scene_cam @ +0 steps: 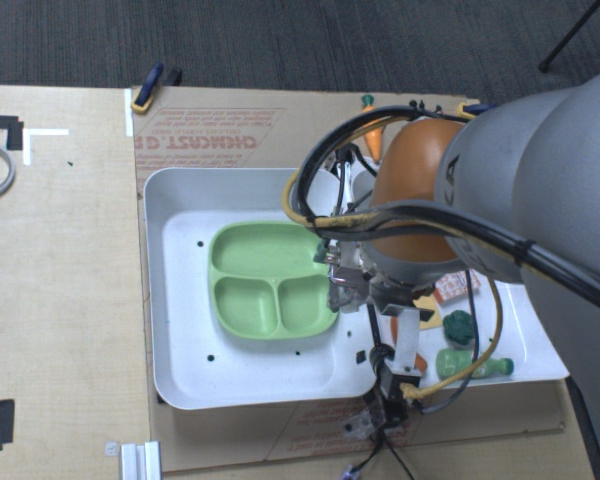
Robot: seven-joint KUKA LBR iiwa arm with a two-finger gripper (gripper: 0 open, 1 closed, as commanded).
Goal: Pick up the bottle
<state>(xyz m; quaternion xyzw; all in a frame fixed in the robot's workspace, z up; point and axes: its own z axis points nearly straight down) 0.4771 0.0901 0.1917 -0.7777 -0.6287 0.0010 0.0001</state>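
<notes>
Your arm (540, 198) takes up the right of the view, grey with the orange band (415, 183) above the wrist and black and yellow cables (380, 223) looped around it. Under it the table (60, 318) carries the left bin (170, 298), and in that bin lies a light green divided plate (265, 283) (three compartments, nothing in them), toward its right side. The jaws (355, 286) sit at the plate's right edge, but the wrist hides them, so you cannot tell how far apart they are or whether they hold anything. The green bottle (477, 367) lies on its side in the right bin (540, 353), near its near edge. A small dark green object (459, 325) sits just beyond it, and a red-and-white packet (457, 286) lies farther back.
</notes>
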